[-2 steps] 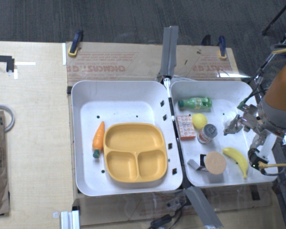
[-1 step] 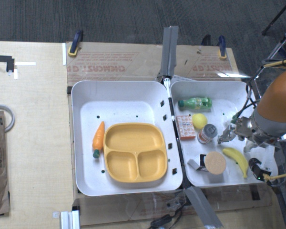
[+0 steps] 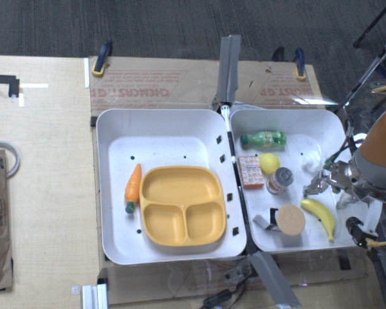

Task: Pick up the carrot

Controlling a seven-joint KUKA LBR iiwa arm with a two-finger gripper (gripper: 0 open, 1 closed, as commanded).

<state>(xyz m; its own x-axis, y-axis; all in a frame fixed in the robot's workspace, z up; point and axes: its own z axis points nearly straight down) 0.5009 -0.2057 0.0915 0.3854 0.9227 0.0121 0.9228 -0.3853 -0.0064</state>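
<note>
The carrot (image 3: pixel 133 184) is orange with a green stem end. It lies at the left side of the left bin (image 3: pixel 109 172), along the left edge of a yellow divided plate (image 3: pixel 182 205). My gripper (image 3: pixel 323 194) hangs over the right part of the right bin (image 3: pixel 334 124), far from the carrot and just above a banana (image 3: pixel 320 215). It is open, with nothing between its fingers.
The right bin also holds a green bottle (image 3: pixel 264 139), a lemon (image 3: pixel 269 163), a red box (image 3: pixel 249 172), a small can (image 3: pixel 280 178) and a round wooden-topped thing (image 3: pixel 289 220). The grey divider (image 3: pixel 229 69) runs between the bins.
</note>
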